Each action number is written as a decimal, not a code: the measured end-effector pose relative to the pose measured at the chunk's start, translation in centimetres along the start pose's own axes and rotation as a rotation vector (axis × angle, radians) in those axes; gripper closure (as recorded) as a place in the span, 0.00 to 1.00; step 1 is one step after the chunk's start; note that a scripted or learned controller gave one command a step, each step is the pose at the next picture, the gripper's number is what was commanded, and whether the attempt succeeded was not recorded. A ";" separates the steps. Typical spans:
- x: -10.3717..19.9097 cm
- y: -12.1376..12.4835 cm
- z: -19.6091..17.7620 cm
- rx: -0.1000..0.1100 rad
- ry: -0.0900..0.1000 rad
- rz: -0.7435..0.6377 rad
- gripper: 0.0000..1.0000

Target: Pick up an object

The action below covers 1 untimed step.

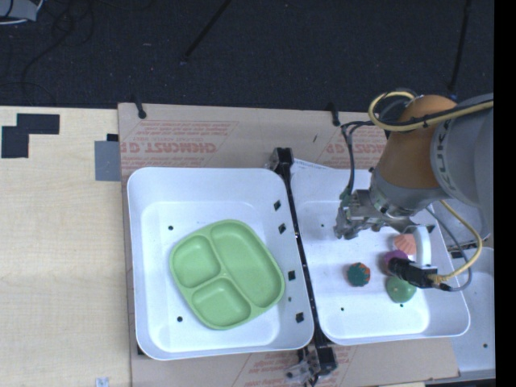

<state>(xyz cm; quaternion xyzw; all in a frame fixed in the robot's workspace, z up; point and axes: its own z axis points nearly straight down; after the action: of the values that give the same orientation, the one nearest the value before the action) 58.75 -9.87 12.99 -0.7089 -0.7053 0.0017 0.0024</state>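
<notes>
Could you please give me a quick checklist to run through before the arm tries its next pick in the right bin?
1. Claw over the right bin: ok.
2. Claw lined up over a target: not ok; the green-red ball sits below it in the picture.
3. Object held: cannot tell.
4. Ball apart from the cluster of small objects beside it: ok.
5. Green divided plate lies in the left bin, out of the way: ok.

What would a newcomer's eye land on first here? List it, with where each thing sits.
First the green divided plate, lying flat in the left bin, bright against the white. Next the grey arm with its orange band, reaching in from the right, with the gripper over the right bin. Last, a small cluster of coloured objects in that bin: a green-and-red ball, a green piece and a pink-orange one.
</notes>
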 end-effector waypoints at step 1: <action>0.2 -0.6 -6.1 -0.008 -0.001 -0.005 1.00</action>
<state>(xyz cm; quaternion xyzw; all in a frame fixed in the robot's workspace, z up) 58.22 -9.62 19.05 -0.7071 -0.7071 -0.0007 -0.0007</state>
